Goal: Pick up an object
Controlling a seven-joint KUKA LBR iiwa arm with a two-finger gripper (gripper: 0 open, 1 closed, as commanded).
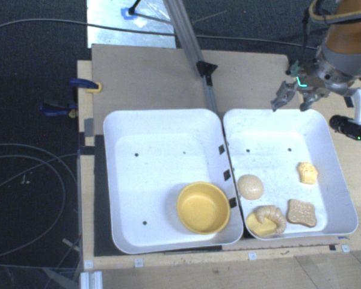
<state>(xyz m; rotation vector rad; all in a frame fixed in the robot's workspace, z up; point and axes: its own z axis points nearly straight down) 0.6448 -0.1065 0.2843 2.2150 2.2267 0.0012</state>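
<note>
The grey two-finger gripper (293, 100) hangs at the frame's upper right, fingers spread and holding nothing, above the right white bin's (271, 120) far rim. The nearest object, a small yellow chunk (308, 173), lies below it, toward the frame's bottom.

Right bin (325, 131) has loads of bare floor at the back; the bun (250, 186), croissant (271, 217), cracker (301, 212) and yellow chunk (308, 173) crowd the front. Left bin (117, 161): just the bowl (203, 207), front right.
</note>
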